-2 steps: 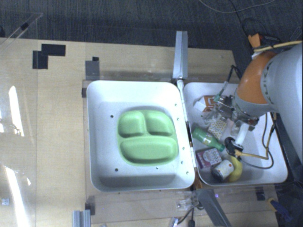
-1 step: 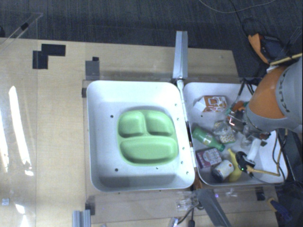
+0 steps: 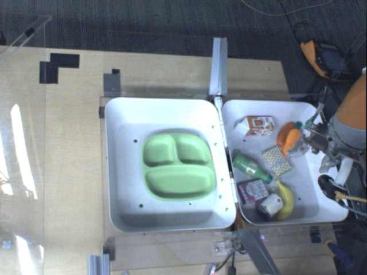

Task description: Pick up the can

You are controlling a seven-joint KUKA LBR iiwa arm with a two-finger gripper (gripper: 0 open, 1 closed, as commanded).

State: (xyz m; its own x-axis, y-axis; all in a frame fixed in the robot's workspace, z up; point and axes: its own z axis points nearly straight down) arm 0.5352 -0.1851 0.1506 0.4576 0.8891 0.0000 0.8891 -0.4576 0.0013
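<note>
The can (image 3: 267, 207) is a small dark tin with a pale grey end. It lies at the front of the right bin (image 3: 307, 208) and touches the left side of a yellow banana (image 3: 285, 200). My gripper (image 3: 328, 153) hangs over the bin's right side, below the grey arm with its orange band (image 3: 351, 110). It sits well to the right of the can and farther back, with nothing visibly held.
The right bin also holds a white and orange carton (image 3: 259, 125), a carrot (image 3: 288, 136), a green bottle (image 3: 250, 167), a checkered pouch (image 3: 277, 160) and a purple packet (image 3: 251, 190). In the left bin (image 3: 120, 153) is a green divided plate (image 3: 178, 165).
</note>
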